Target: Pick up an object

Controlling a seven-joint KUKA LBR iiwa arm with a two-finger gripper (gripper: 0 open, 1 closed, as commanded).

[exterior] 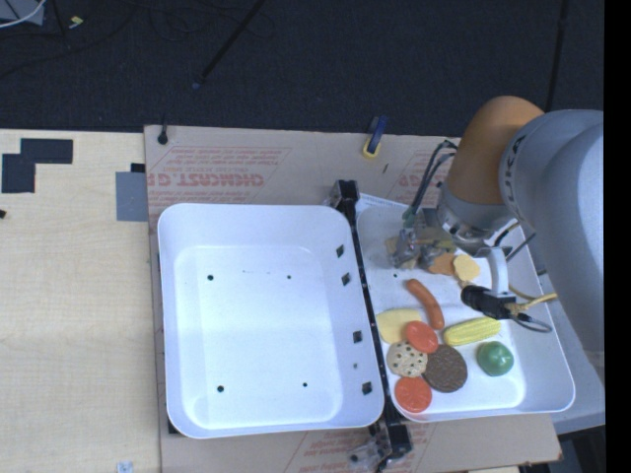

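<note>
My gripper (412, 251) is low in the back part of the right bin (552, 402), its metal fingers close to the bin floor. A pale yellow-orange piece (463, 265) lies just to its right, partly behind the wrist. In front of it lie an orange-red sausage (426, 302), a yellow slab (396, 322), a red disc (421, 337), a speckled cookie (405, 360), a dark brown patty (446, 370), a second red disc (413, 394), a yellow corn cob (471, 331) and a green ball (495, 359). I see nothing between the fingers.
The left bin (173, 264) stands beside the right one, with a black divider (359, 294) between them. A blue and yellow clamp (374, 138) sits at the cardboard's back edge. The grey arm (552, 195) covers the right bin's back right corner.
</note>
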